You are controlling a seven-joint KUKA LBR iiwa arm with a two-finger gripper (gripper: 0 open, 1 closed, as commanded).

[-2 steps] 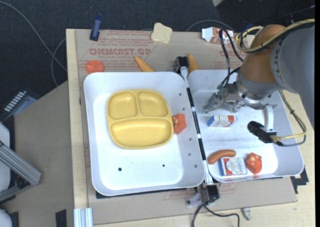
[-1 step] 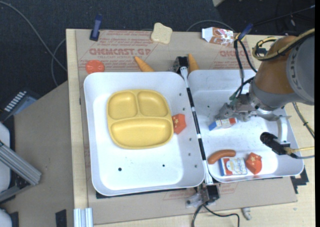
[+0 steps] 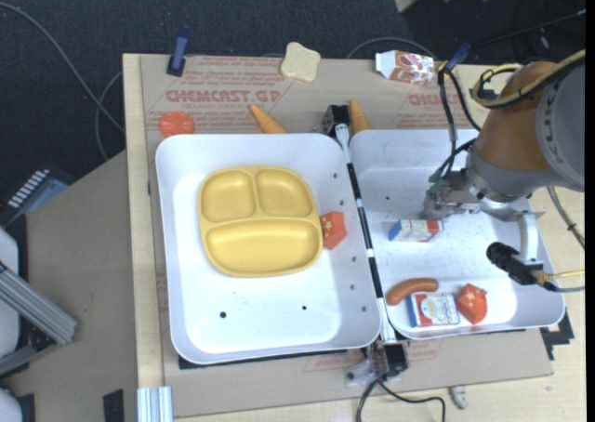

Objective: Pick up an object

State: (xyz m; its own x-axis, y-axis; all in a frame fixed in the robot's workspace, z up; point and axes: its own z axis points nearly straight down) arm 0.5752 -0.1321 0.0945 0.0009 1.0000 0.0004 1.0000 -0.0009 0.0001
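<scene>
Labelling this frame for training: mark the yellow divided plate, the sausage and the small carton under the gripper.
yellow divided plate [image 3: 260, 245]: camera view, on its large lower compartment.
sausage [image 3: 411, 291]: camera view, on its middle.
small carton [image 3: 414, 230]: camera view, on its top face.

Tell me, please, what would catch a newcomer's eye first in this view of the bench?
Most striking is the yellow divided tray lying in the left bin, with a small red piece touching its right edge. Next comes the grey and orange arm reaching over the right bin, its gripper low above a small carton; a sausage and another carton lie nearer the front.
</scene>
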